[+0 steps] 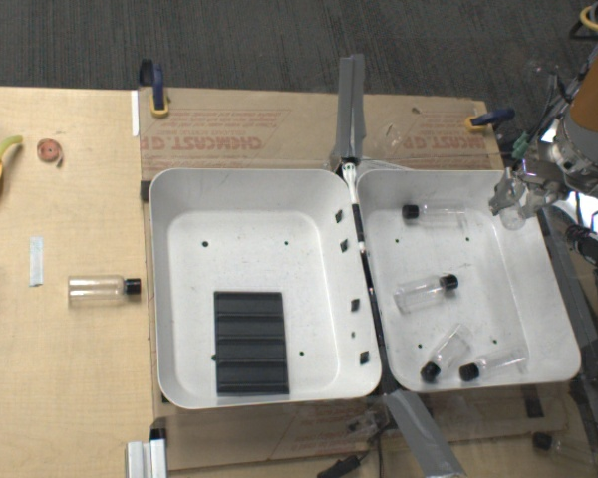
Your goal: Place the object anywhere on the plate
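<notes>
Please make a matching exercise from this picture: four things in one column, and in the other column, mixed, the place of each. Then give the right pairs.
Things
1. dark ribbed rectangular plate
2. clear plastic vial with black cap lying alone on the wood
3. small round reddish disc
4. pair of clear black-capped vials lying close together

Places
A. near front edge of the right white bin
B. wooden bench, far left, towards the back
C. floor of the left white bin
D. wooden bench, just left of the left bin

Pairs: 1-C, 2-D, 3-B, 4-A
</notes>
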